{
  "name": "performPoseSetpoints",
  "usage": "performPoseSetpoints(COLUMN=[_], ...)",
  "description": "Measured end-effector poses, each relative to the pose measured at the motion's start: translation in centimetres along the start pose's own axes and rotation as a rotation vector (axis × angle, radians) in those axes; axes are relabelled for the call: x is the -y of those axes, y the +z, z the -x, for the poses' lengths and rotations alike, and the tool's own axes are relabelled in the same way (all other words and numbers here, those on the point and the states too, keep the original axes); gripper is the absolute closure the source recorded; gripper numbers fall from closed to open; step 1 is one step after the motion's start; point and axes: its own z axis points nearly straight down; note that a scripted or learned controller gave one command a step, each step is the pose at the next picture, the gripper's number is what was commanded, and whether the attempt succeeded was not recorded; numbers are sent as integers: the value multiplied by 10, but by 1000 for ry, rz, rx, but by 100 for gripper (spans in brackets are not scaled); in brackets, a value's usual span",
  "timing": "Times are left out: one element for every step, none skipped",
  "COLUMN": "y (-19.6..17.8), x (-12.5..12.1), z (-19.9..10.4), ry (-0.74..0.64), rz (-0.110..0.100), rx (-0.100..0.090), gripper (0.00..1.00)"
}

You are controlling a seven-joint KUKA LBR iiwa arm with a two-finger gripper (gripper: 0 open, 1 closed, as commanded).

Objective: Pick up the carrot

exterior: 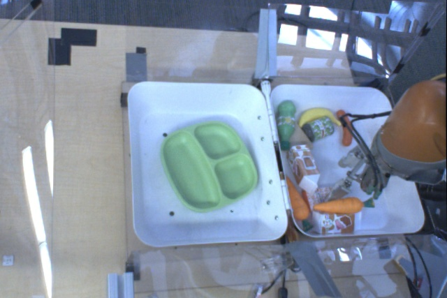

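Note:
An orange carrot (338, 206) with a green stem end lies crosswise near the front of the right bin (405, 220), resting partly on a red and white carton (335, 222). A second orange, carrot-shaped piece (299, 200) lies tilted along that bin's left wall. My gripper (355, 176) hangs low in the right bin, just above and behind the crosswise carrot, close to its stem end. The view does not tell whether it touches the carrot. The orange-banded wrist (419, 123) covers the bin's right side.
Crowding the right bin's back are a green bottle (286, 118), a banana (318, 115), a dark green can (321, 129), a small orange piece (346, 130) and a brown snack carton (304, 165). The left bin (147, 150) holds a green divided plate (208, 165).

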Motion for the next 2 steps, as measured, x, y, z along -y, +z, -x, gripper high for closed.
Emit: performPoseSetpoints(y=[1, -1], x=[19, 14], z=[13, 13], ry=[-570, -938], rz=[-2, -1], rx=[5, 16], gripper=[0, 0])
